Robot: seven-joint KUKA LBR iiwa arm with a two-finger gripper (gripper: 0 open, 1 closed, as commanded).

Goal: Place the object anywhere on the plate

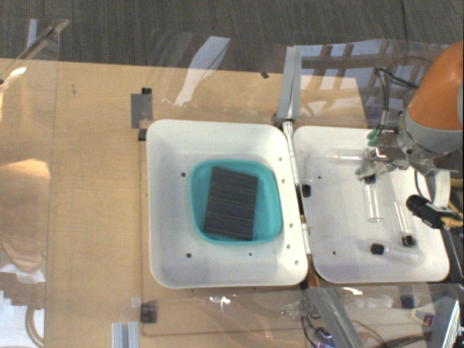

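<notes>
Block (230, 202) lies on plate (270, 194), far from gripper (386, 216).

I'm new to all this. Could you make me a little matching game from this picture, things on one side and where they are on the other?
Things:
1. dark block
2. teal plate
3. pincer
4. orange band

Places:
A. in the left bin
B. over the right bin
C. on the plate
D. at the right edge, above the bins

Pairs: 1-C, 2-A, 3-B, 4-D

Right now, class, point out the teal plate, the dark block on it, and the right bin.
teal plate (271, 210): camera view, bare right rim.
dark block (231, 202): camera view, middle of its ridged top.
right bin (341, 227): camera view, bare white floor.
</notes>
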